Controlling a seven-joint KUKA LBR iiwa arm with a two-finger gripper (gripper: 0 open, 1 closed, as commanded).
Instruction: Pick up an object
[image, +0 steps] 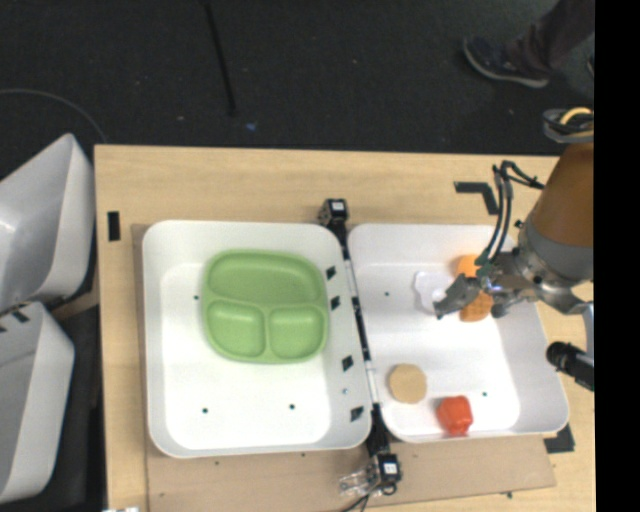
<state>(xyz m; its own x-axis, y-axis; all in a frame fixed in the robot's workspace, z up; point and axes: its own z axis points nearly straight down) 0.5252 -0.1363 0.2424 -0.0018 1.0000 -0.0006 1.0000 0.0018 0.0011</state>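
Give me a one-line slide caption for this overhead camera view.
Gripper low in the right bin by an orange object, tan disc and red block nearby; green divided plate in left bin.

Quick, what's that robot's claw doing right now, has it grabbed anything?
Gripper: low in the right bin, right beside an orange object; whether it is open, closed or holding anything cannot be told.

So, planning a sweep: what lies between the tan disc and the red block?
Bare white bin floor, in the camera view; tan disc and red block sit apart.
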